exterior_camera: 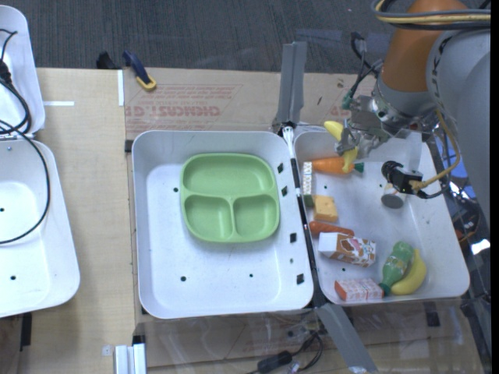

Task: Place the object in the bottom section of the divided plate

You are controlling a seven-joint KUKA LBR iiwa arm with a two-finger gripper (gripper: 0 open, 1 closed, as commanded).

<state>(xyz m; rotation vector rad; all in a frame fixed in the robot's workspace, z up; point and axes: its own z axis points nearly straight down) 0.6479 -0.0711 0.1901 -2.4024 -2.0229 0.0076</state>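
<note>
Cartons (356,269) are lying at the right bin's (437,232) front edge. Gripper (352,148) is hovering over the carrot (335,165), partly hiding it; its grip cannot be told.

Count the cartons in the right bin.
2. One carton lies mid-bin, right of the orange sausage; the other carton sits at the near edge beside the green bottle. More could hide under the arm.

Even, fairly bright overhead light fills the frame, and shadows are short and soft. The two shallow white plastic bins (148,232) look slightly washed out, with mild glare on the rims. Focus is moderate; small items at lower right look soft, and the upper edge is dim.
</note>
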